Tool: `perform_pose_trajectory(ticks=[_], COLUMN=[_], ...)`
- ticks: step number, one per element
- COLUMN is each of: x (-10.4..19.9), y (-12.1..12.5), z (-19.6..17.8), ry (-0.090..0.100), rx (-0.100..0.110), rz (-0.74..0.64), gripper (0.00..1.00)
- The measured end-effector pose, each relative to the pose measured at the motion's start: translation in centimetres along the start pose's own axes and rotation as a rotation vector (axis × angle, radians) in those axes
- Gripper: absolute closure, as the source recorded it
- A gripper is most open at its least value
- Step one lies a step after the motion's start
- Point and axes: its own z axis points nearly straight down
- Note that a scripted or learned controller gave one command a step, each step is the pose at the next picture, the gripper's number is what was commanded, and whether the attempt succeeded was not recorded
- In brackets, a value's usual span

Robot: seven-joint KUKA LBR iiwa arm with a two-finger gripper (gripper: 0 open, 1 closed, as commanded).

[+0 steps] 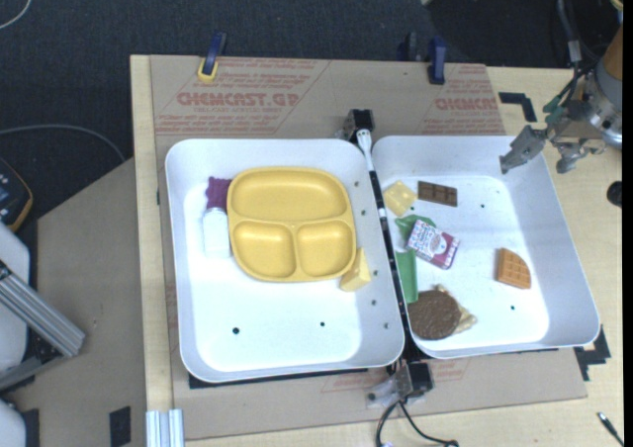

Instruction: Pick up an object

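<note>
The right bin (554,227) holds several small items: a pale yellow chunk (399,199), a brown chocolate bar (437,194), a pink and white packet (433,243) lying on a green strip (406,262), an orange waffle piece (512,268) and a round brown cookie (435,313). My gripper (543,155) hangs over the bin's far right corner, above the rim. Its fingers are spread open with nothing between them. It stands well apart from every item; the chocolate bar and the waffle are the closest.
The left bin (287,336) carries a yellow divided tray (292,223), a purple item (218,190), a white bottle (215,232) and a yellow wedge (354,275). A black divider (381,227) runs between the bins. Clamps (209,64) grip the far edge of the board.
</note>
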Motion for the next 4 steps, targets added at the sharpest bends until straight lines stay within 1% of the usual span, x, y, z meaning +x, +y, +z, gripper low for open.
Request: perform_pose_trajectory(ticks=[1,2,3,4], x=[0.8,1.7,1.8,1.7], y=[0.3,0.2,0.2,0.3], z=[4.7,10.7,15.3,13.9], ry=[0.002,0.003,0.002,0.0], rx=[0.006,0.008,0.006,0.001], rz=[-0.001,-0.002,-0.001,-0.001], gripper=[0.0,0.0,0.0,1.0])
